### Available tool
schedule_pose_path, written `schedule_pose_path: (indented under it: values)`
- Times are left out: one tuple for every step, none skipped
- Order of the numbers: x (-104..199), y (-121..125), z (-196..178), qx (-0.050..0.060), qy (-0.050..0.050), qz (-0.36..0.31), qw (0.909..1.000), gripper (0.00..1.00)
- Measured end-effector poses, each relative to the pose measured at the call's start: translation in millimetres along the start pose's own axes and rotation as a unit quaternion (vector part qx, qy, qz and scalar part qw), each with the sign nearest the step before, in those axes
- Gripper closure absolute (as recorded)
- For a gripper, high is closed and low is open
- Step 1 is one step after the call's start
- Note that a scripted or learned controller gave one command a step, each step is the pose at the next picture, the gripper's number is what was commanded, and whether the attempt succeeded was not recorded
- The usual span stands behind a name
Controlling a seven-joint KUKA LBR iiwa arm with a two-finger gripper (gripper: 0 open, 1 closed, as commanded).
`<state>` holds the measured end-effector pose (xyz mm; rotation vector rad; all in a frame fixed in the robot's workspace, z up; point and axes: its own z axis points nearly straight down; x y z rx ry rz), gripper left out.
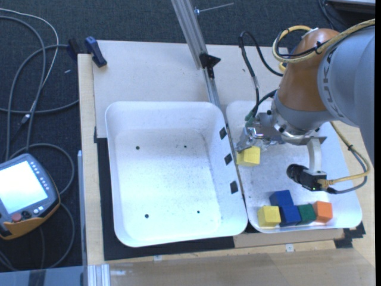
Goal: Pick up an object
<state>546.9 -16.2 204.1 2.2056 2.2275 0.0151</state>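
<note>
On your left the wide white bin sits on the table with nothing for you to take; your work is in the right bin. At that bin's left wall, about midway between far and near, a small yellow block sits tilted just under the gripper. It looks like a light, stiff foam or plastic cube, probably easy to lift but apt to skid or twist if pinched on a corner, so you would do best to take it across two flat opposite faces. The jaws are hard to read: the wrist and its fittings crowd over them, and you cannot tell whether they are spread or closed, or whether they touch the block at all. Further right, along the near edge, a second yellow block, a blue block, a green block and an orange block huddle together, touching.
</note>
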Motion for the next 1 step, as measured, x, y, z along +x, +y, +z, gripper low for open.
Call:
schedule_pose_path:
  values:
    - [85.0, -22.8, -10.9, 0.007, 0.002, 0.000, 1.0000, 1.00]
